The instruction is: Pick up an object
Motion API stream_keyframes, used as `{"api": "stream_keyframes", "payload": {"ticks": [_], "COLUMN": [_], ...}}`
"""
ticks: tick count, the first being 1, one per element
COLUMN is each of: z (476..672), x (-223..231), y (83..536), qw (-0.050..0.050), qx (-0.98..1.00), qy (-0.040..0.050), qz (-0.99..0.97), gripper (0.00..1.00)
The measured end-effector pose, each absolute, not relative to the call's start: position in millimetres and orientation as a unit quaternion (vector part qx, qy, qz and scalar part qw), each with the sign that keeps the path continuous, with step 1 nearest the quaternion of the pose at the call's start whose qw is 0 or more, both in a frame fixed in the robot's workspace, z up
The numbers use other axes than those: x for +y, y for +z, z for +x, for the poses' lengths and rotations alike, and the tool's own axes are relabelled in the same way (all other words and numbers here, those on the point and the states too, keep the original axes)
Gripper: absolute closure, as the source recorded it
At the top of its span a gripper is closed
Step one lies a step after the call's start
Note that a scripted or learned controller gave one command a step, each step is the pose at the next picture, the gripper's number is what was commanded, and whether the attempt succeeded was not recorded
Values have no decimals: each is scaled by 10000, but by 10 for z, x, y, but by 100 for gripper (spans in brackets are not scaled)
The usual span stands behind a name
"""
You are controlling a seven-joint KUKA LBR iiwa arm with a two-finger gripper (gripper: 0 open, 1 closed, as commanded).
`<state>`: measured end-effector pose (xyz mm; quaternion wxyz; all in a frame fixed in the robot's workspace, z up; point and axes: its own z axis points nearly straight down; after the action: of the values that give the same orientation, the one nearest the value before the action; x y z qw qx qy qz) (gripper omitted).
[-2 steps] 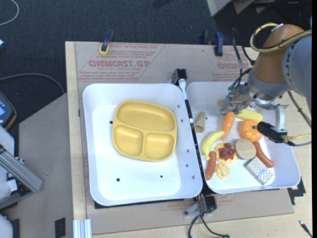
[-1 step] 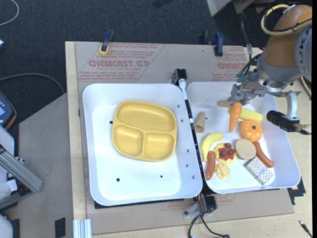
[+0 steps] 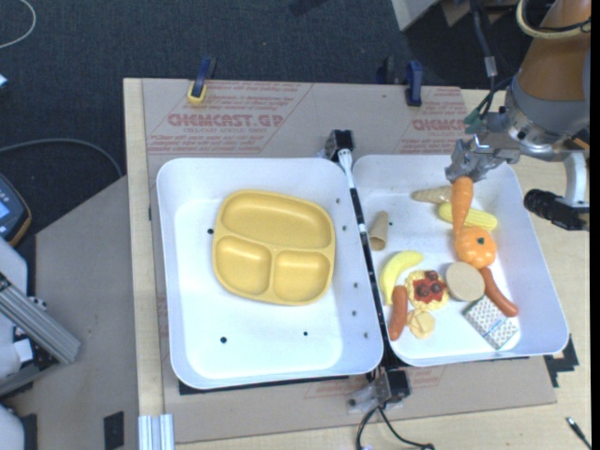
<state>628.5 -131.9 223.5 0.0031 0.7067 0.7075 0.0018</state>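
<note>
The gripper (image 3: pixel 466 169) hangs over the far part of the right bin (image 3: pixel 544 279), its tips at the top end of the carrot (image 3: pixel 462 206). The carrot appears pinched between them, hanging upright, though at this slant I cannot be sure it is clear of the bin floor. To do the lift well, rise straight and slowly, keeping the carrot from swinging into the corn (image 3: pixel 476 219) and the orange (image 3: pixel 475 249) just below it. The carrot's lower end sits beside both, so a sideways pull risks knocking them or losing the hold.
</note>
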Motion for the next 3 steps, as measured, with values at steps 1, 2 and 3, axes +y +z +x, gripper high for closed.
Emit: {"api": "stream_keyframes", "payload": {"ticks": [1,2,3], "z": [5996,5789,5502], "x": [-953,-536,-226], "y": [2152,2223,2214], "qw": [-15,-17,-17], "qx": [7076,7083,7078], "qy": [-8,-5,-9], "qz": [7066,7059,7064], "gripper": [100,100,100]}}
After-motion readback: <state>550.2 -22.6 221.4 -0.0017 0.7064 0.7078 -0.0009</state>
